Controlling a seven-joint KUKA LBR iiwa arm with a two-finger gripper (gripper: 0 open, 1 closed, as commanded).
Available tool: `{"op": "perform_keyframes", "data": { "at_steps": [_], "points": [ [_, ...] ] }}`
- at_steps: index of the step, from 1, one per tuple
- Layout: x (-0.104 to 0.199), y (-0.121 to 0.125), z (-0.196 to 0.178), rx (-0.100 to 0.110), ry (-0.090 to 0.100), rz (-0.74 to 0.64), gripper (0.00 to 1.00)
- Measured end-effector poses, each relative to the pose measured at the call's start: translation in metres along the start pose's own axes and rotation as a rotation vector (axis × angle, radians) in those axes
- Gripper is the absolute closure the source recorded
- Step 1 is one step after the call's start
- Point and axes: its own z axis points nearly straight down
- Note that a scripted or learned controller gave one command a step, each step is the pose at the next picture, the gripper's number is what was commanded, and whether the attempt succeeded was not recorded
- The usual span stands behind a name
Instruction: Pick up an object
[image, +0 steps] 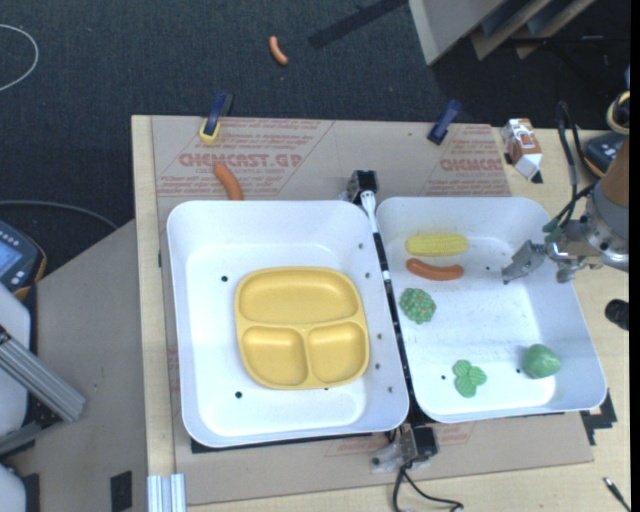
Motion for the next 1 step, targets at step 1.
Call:
{"op": "perform_keyframes", "data": {
  "at_steps": [1],
  "points": [
    [0.0040,0.0045,0.0619,0.003,0.001,-0.001,0.00]
  ]
}}
